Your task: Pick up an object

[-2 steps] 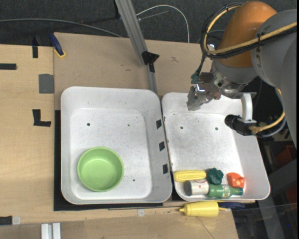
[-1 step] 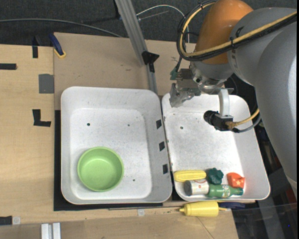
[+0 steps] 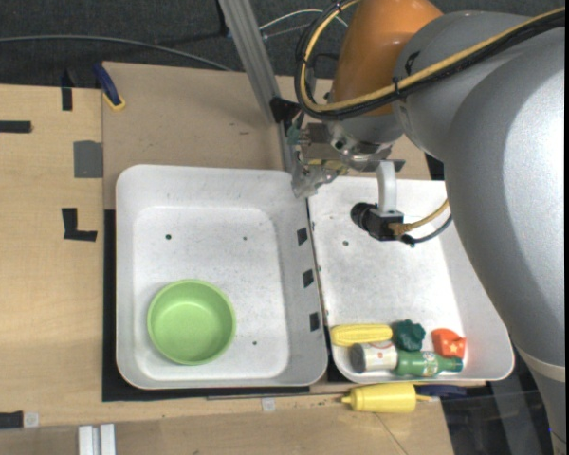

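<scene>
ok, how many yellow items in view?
2: a corn cob in the right bin at its near edge, a yellow bottle outside on the bench just below. The arm may hide more.

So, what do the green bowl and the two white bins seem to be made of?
Green bowl: probably plastic, an even matte colour with a soft sheen. Left bin and right bin: likely moulded plastic, with rounded corners and a dull, dark-speckled white surface.

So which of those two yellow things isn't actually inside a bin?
The yellow mustard bottle: it lies on the bench just outside the right bin. The yellow corn cob lies inside.
</scene>
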You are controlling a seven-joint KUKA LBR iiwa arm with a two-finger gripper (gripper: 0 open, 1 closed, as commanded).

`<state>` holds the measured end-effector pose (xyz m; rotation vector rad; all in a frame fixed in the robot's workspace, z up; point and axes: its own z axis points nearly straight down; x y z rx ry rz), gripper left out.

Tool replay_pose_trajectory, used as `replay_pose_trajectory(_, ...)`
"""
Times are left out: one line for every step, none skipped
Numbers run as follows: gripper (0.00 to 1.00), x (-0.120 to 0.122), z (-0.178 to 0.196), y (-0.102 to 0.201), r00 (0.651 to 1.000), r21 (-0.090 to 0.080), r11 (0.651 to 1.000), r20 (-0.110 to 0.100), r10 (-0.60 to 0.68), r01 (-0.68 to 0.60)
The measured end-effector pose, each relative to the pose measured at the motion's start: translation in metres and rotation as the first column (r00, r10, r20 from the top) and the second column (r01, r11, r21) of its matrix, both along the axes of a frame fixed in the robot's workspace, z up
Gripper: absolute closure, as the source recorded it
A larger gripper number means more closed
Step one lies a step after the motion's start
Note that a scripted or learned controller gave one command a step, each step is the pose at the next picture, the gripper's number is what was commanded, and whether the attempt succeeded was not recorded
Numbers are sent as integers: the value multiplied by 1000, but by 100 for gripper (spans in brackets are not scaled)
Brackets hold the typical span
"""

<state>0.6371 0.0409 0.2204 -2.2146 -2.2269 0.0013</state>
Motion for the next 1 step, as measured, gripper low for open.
replay_pose_trajectory(100,14,-4,50,1000,0,1000,0,1,-1)
